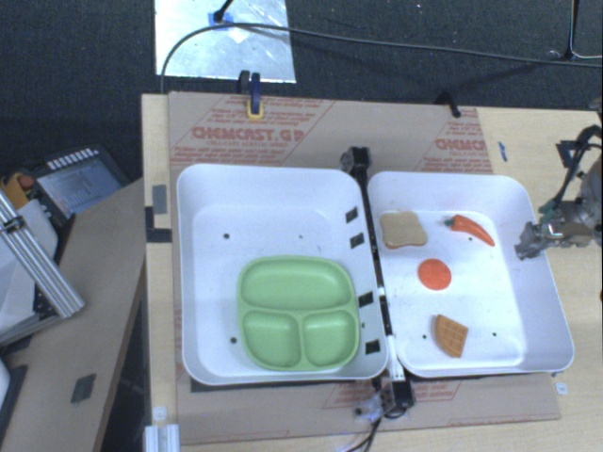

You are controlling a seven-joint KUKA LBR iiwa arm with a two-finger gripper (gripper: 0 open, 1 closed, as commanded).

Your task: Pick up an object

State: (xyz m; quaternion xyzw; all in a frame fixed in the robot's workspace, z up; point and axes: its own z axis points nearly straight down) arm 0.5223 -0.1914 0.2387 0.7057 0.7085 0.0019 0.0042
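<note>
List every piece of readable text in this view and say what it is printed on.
"CHEMCAST GP" – red print on the brown protective sheet behind the left white bin.
The same red print repeats at the sheet's right, too blurred to read.

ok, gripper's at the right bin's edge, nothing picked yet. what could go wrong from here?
1. The gripper sits right at the right bin's rim; a descent from here may clip the wall rather than reach an item.
2. The carrot lies closest but is thin and angled, so a grasp could slip off.
3. The orange disc, bread slice and waffle piece lie flat on the bin floor, so closing on one may well miss.
</note>
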